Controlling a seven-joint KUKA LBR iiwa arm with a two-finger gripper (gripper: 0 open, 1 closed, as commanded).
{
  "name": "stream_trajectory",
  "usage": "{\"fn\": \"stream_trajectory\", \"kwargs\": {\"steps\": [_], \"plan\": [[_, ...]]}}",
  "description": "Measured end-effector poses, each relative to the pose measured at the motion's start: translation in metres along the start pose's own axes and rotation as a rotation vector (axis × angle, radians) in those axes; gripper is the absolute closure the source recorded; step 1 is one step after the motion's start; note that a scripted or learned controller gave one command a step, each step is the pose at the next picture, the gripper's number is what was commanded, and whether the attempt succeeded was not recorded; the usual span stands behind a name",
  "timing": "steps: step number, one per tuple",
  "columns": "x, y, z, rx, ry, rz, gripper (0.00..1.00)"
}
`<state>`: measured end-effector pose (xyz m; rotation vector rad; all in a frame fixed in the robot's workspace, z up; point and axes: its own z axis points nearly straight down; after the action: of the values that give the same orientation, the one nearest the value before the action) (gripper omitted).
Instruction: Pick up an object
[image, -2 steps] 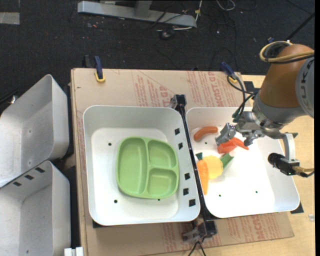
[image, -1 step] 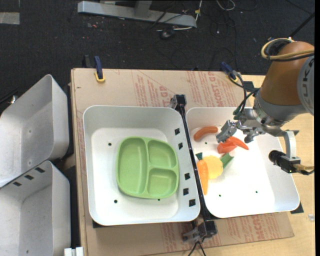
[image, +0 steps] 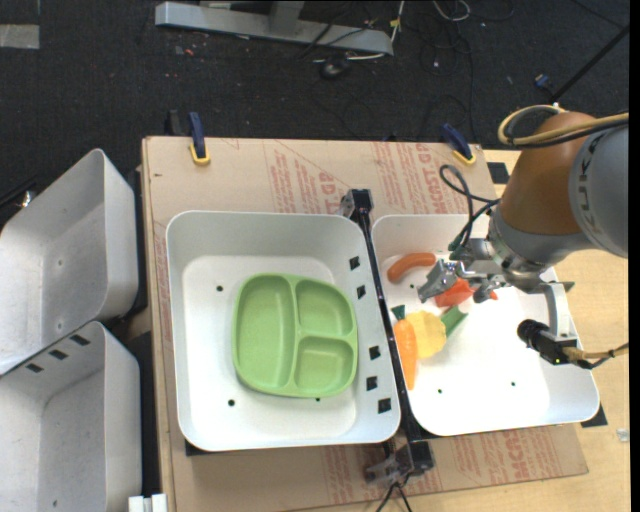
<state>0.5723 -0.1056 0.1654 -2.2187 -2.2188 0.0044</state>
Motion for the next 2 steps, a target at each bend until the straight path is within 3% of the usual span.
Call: {"fn": "stream_trajectory", "kwargs": {"steps": [1, 2], "plan": [[0.002, -0.0058, 0.0629, 0.001, 0.0, 0.001, 0.0], [0.0007, -0.0042, 0.0708, -0.009, -0.004, 0.002, 0.0]]}}
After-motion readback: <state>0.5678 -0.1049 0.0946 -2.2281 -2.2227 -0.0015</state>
